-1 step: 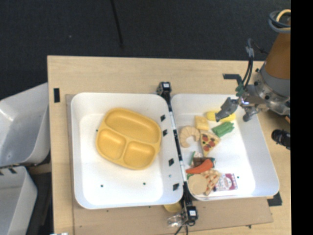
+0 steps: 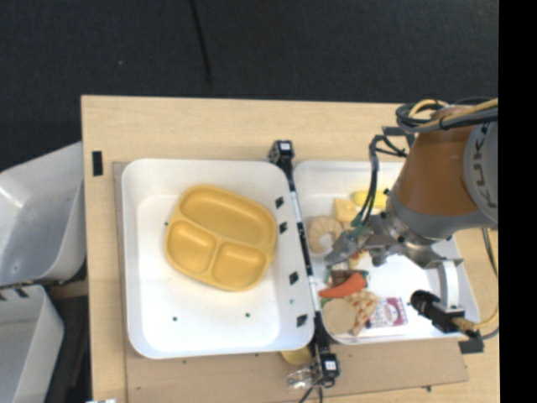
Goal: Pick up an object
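Hovering low in the right bin, tool above an orange carrot, finger spread unreadable

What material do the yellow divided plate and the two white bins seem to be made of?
Yellow divided plate: probably moulded plastic, with a smooth, softly shiny surface and rounded compartment edges. Two white bins, left and right: likely thin, glossy plastic, with rounded corners and raised rims.

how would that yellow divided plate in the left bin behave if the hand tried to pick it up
The yellow three-compartment plastic plate looks rigid, so it probably won't flex. It lies flat in the left white bin, so it likely slides rather than rolls. Its broad, shallow shape probably leaves just the low rim to pinch.
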`<state>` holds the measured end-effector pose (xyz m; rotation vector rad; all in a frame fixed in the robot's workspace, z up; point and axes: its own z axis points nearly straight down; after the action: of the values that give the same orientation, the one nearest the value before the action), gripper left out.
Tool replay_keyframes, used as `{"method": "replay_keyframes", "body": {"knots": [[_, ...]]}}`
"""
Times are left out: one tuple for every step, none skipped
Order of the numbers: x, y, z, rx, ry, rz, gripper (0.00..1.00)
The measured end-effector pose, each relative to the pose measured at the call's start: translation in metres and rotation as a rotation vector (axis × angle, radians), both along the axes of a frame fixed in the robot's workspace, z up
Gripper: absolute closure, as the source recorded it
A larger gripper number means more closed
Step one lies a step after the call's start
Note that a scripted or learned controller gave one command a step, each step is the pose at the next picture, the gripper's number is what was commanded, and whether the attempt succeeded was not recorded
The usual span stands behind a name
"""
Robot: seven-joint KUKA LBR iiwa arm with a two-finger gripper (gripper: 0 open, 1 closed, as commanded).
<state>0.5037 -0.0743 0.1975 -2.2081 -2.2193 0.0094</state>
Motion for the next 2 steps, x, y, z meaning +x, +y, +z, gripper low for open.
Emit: {"method": "replay_keyframes", "body": {"knots": [[-0.0143,0.0211,0.0031,-0.003,-0.011,-0.002,0.0],[-0.0133,0.0279,0.0034,-0.003,-0.014,-0.002,0.0]]}}
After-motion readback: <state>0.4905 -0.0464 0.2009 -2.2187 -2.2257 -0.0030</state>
